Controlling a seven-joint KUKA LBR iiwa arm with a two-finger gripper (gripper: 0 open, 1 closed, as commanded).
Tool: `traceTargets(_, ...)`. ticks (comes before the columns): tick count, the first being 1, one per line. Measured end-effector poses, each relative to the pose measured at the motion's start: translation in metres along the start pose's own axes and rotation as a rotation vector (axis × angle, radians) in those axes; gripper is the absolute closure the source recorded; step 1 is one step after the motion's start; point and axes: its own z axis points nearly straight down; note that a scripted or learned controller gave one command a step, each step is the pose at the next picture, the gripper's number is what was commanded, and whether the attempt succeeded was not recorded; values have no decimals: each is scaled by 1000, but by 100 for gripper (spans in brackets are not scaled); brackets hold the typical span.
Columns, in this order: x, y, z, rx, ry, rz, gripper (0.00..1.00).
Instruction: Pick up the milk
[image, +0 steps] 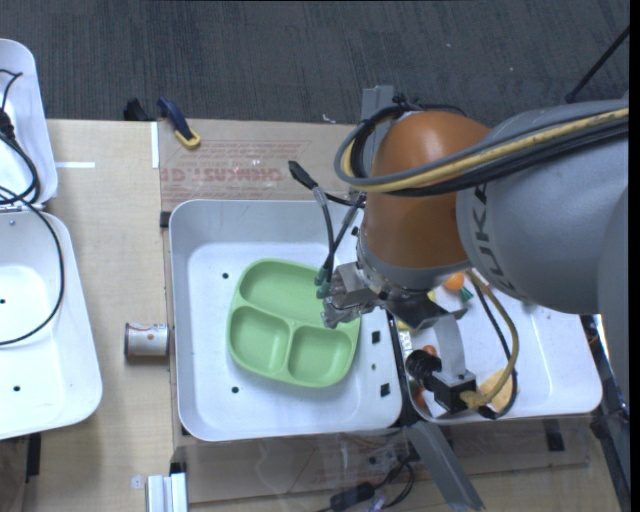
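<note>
**Risk of a grab in the wrong bin**

Pincer (338, 305) low over the right rim of the green plate (285, 325), inside the bin (200, 300) at the middle of the counter (110, 200). Cannot tell how far open, nor whether anything is held. Milk not made out: probably hidden beneath the arm (500, 200), in the neighbouring bin (560, 390) at the counter's right edge. So no telling which way it points or how its long axis lies. Likely failure from here: nipping the plate rim, or closing on air, through descending over the wrong bin.
</note>
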Motion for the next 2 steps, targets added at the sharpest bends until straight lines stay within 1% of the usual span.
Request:
traceTargets(1,28,0,-20,0,-1,99,100)
traceTargets(2,12,17,54,3,0,99,100)
